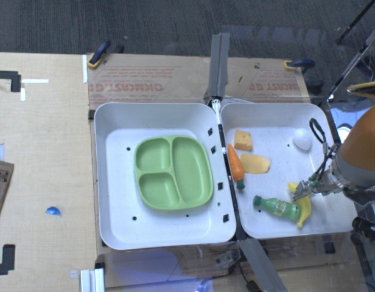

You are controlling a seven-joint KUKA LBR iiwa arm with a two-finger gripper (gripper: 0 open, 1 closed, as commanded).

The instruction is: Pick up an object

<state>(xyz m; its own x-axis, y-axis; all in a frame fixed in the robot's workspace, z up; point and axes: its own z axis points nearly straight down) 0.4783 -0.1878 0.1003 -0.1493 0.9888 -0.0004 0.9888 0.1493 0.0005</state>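
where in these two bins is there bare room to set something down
Free: the left bin's white floor around the green divided plate, widest along its left and front; the right bin's back strip between cheese cube and white ball. Crowded: the right bin's front, where carrot, yellow slice, green bottle, banana and gripper cluster.

Robotics lab bench. Two shallow white plastic bins (108,181) sit on taped brown cardboard (151,81). Grey-and-orange robot arm (361,154) at 3 o'clock.

Yellow banana (303,208) beside green bottle (277,207)
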